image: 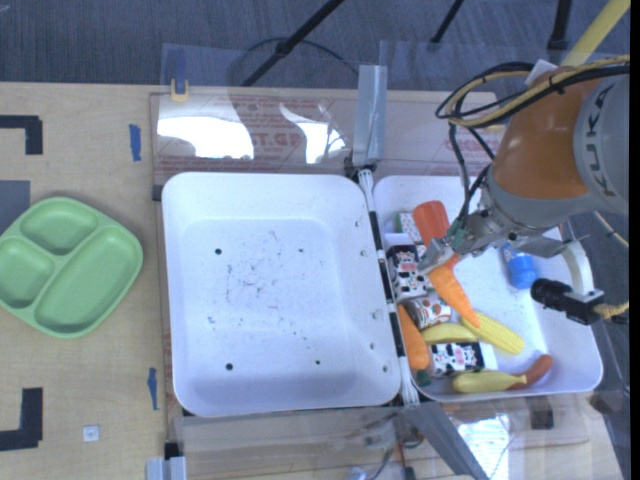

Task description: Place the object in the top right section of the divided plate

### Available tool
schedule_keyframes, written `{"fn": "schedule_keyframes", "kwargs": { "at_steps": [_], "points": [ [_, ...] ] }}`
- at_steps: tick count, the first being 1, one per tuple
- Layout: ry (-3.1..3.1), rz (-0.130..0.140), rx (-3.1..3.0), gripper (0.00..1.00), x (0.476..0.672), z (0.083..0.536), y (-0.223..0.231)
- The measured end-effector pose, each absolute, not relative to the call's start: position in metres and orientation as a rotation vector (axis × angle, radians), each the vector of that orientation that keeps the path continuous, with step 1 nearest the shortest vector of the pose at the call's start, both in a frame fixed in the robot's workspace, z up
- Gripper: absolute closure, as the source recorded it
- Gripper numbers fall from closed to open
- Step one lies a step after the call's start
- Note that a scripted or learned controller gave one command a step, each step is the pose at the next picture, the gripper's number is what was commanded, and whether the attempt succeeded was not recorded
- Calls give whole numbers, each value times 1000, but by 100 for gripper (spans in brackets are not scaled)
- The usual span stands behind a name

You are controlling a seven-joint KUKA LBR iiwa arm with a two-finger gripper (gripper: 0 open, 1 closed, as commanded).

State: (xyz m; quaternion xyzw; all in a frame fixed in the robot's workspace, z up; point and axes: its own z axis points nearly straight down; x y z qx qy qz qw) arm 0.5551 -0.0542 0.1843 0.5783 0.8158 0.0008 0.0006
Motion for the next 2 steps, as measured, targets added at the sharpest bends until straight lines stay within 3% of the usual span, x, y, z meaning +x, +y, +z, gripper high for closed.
{"fn": "schedule_keyframes", "kwargs": {
  "at_steps": [1,2],
  "points": [
    [2723,0,1572,100,497,184,-9],
    [2858,2,1300,100,501,212,46]
  ]
}}
